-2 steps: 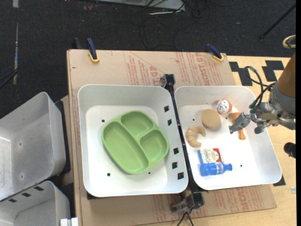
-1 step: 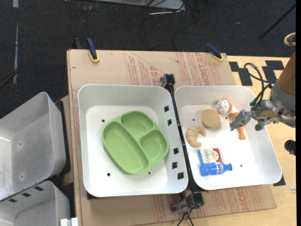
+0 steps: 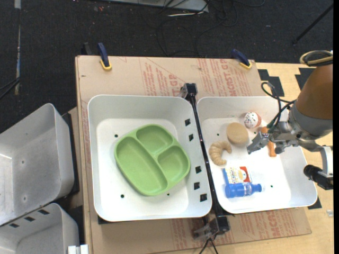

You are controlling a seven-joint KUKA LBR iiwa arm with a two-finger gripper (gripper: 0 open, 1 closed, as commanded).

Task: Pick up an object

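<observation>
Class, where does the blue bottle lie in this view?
The blue bottle lies in the right bin, near its front edge, just below the small red-and-white packet.

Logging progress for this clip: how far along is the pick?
Nothing looks picked yet. The croissant, round bun, blue bottle, small card and white ball all lie on the floor of the right bin. The end effector sits low in that bin, just right of the bun, with nothing visibly held. Grasping and lifting remain. The green divided plate lies in the left bin.
</observation>
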